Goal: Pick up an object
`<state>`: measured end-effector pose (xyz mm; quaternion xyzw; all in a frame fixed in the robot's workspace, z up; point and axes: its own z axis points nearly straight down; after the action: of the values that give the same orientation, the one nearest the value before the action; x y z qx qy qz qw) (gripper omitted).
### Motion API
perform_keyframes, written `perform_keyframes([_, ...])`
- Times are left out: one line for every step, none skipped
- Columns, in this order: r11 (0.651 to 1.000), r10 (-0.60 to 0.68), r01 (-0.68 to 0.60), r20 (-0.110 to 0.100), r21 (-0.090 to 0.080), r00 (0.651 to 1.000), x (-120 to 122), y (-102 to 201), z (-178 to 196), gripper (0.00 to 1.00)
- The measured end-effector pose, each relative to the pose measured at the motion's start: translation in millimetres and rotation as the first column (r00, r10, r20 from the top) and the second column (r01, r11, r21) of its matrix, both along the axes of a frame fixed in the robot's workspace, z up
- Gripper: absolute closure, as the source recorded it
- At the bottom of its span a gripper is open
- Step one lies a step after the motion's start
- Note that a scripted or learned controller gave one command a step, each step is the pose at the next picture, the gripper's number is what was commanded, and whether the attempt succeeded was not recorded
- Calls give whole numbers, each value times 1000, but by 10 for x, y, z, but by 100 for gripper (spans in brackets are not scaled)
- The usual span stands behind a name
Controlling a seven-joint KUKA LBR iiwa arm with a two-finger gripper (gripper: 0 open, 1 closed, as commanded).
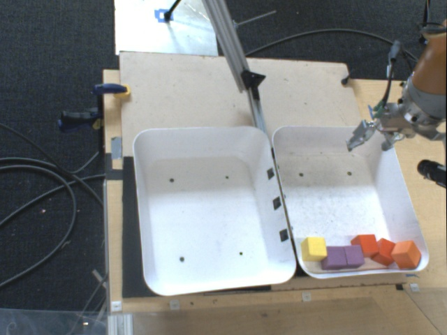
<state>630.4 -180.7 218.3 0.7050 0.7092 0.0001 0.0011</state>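
Several small blocks lie along the near edge of the right bin (391, 180): a yellow block (314, 248), a purple block (342, 257), a red block (370, 246) and an orange block (406, 254). My gripper (374, 137) hangs over the far right corner of that bin, well above and away from the blocks. Its two fingers stand spread apart with nothing between them.
The left bin (150, 187) sits beside the right one, sharing a middle wall. A slanted metal pole (230, 40) crosses above the bench behind the bins. A blue clamp (105, 89) grips the bench's left edge, and cables lie on the floor at left.
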Motion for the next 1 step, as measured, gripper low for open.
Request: perform_keyframes([1000,4,-4,2,2,1000,432,404,-434,0])
